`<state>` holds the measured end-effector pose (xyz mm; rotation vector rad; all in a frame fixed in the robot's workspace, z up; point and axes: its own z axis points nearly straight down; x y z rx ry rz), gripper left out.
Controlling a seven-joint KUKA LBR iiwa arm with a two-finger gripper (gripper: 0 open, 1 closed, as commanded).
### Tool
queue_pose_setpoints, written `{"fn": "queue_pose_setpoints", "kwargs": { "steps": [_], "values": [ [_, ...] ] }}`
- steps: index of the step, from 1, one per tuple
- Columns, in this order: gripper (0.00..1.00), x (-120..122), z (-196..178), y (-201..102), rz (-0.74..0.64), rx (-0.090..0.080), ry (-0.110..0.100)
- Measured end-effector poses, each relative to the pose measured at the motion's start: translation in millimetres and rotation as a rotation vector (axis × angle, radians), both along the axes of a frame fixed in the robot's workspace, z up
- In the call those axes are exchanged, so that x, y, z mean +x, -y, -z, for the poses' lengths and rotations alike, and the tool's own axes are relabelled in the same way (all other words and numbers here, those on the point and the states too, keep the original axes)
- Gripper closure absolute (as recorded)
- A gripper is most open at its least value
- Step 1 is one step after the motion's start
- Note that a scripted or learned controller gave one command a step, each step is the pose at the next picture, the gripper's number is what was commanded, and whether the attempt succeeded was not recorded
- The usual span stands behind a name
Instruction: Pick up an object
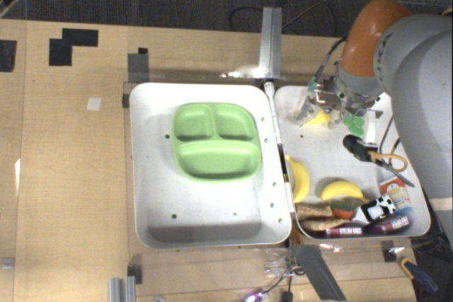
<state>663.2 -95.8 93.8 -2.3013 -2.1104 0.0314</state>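
Now | left bin (145, 173): green tray (215, 140) | right bin (318, 152): bananas (342, 189) | claw (316, 108): grip state unclear

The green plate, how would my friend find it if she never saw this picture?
Look at the two white bins side by side and pick the left bin. The green plate lies in its middle. It has three compartments and is the one big, pale-green thing there, far from the bananas in the other bin.

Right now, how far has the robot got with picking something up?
Nothing looks lifted yet. The end effector is down in the right bin, at its far end over a small yellow object. Whether it grips is unclear. Bananas lie at the near end; gripping and lifting remain.
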Motion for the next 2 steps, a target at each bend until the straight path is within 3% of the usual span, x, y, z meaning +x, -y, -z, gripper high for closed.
{"fn": "queue_pose_setpoints", "kwargs": {
  "steps": [1, 2],
  "values": [
    [1.00, -0.4, -30.1, 13.2, -0.271, 0.009, 0.002],
    [1.00, 7.5, -92.6, -43.9, -0.347, 0.004, 0.034]
  ]
}}
